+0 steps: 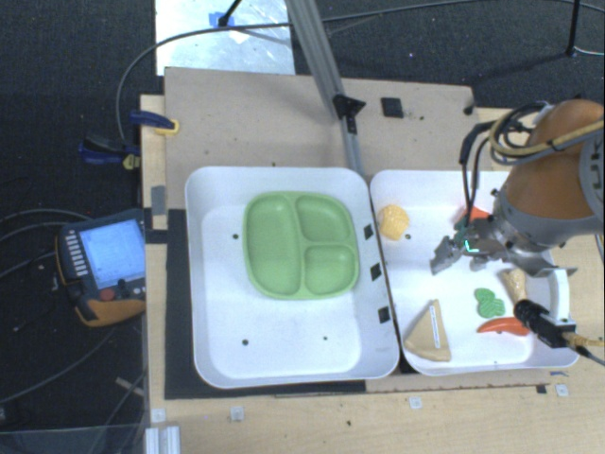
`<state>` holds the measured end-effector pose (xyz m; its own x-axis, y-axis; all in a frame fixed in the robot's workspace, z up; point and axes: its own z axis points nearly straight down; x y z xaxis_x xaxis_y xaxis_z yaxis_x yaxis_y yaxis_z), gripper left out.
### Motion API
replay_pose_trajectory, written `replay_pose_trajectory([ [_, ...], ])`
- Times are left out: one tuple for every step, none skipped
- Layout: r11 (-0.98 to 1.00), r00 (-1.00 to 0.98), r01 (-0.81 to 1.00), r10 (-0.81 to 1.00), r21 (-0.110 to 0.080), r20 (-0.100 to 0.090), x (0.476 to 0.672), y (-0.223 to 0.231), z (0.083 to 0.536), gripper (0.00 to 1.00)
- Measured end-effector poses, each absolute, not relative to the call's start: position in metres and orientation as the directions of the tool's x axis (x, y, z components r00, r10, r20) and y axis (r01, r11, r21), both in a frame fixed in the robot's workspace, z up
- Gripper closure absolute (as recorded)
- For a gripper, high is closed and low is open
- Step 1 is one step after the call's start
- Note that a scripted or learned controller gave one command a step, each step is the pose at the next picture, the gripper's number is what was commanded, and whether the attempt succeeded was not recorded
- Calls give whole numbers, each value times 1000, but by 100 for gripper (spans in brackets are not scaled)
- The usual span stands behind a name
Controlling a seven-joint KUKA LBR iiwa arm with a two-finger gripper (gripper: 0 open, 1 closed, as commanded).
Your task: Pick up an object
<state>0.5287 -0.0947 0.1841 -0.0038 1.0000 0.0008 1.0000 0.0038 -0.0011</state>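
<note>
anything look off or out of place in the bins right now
Nothing stands out. The green divided plate lies flat in the left bin, and the yellow ball, sandwich wedge and green piece lie apart in the right bin.

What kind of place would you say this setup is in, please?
Probably a robotics lab test bench. Two white bins sit on a board with toy food such as a sandwich wedge, a teach pendant lies alongside, and cables trail across dark carpet.
</note>
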Motion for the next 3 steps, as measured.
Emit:
replay_pose_trajectory([
  [4,-4,1000,1000,1,0,529,-95,185,0],
  [3,-3,1000,1000,-3,1,534,-87,138,0],
  [0,0,1000,1000,3,0,535,-87,88,0],
])
